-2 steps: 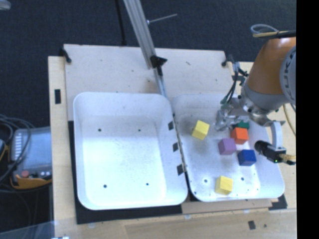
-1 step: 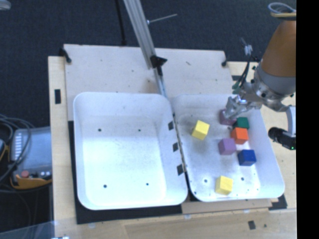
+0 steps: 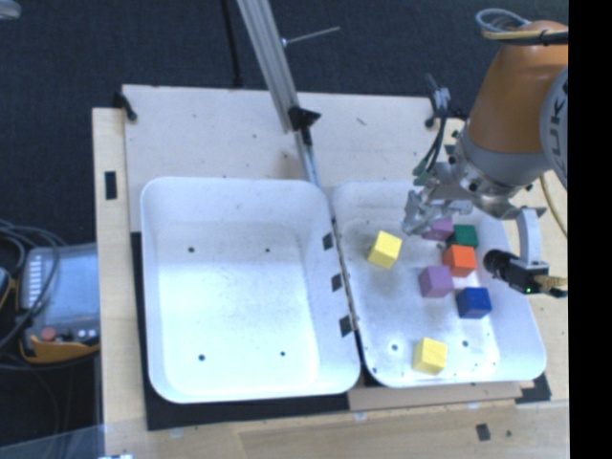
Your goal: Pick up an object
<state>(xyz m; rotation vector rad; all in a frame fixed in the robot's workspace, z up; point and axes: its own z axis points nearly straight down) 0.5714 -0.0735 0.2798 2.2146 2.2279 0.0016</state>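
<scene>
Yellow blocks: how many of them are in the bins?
2, both in the right bin. One yellow block lies near the bin's left side, left of the gripper. The other yellow block lies near its front edge. The arm could hide more.

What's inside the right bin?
In the right bin: two yellow cubes, purple, orange, blue and green cubes. The gripper covers most of a pink piece.

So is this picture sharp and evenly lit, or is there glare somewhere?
In the camera view the left bin looks washed out, bright white across its floor; the blocks, such as the yellow block, cast soft shadows in the right bin; the gripper area looks slightly blurred, and the whole picture is grainy.
</scene>
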